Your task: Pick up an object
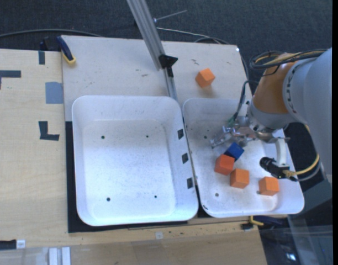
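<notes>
Here, metal end effector [227, 137] grip unclear, beside matte blue cube [234, 151], speckled white bin [205, 195]

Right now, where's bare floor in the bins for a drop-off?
The left bin is bare floor wall to wall. In the right bin, the free strip runs along its left wall. Crowded: the right half, where the blue cube and three orange cubes cluster under the end effector.
</notes>
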### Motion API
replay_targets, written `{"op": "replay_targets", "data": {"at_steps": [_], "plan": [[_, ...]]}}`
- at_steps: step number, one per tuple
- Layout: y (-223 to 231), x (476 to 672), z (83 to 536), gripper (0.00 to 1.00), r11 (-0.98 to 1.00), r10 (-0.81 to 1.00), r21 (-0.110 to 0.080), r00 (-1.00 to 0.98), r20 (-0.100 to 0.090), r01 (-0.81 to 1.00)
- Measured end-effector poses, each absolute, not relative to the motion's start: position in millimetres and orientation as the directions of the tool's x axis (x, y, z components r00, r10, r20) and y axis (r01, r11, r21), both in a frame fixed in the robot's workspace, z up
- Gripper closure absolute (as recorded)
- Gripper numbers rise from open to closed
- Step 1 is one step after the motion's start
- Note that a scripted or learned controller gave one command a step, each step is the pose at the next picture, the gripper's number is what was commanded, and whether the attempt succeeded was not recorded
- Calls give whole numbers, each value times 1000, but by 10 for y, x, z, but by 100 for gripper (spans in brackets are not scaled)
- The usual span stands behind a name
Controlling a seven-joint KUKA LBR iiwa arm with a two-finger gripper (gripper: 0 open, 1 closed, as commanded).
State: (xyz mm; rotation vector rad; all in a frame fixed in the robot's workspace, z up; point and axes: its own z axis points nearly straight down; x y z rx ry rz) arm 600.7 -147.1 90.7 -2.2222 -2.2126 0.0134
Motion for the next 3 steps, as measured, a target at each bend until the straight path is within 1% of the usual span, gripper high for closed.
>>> {"op": "replay_targets", "data": {"at_steps": [1, 2, 3], "plan": [[-1364, 5719, 920, 0, 0, 1000, -2, 0, -1, 1000], [-1362, 5726, 1014, 100, 1, 1000, -3, -1, 0, 1000], [-652, 5834, 1965, 100, 8, 1000, 6, -8, 2, 1000]]}}
